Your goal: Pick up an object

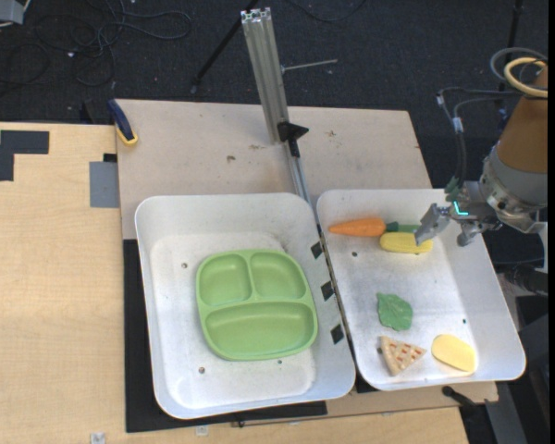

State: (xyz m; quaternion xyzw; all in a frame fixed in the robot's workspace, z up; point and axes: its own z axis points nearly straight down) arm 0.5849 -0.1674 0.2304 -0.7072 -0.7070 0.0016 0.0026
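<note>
Camera view, right of frame: the gripper (449,227) hangs spread open and holding nothing at the right bin's (499,317) upper edge, its left finger just beside the yellow corn cob (402,242), whose long axis runs left-right.

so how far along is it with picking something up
Done: the gripper has reached the right bin, beside the yellow corn. In hand: nothing visibly between its fingers. Left: grasp and lift; the corn, carrot, green leaf, pizza slice and yellow piece all lie in the bin.
</note>
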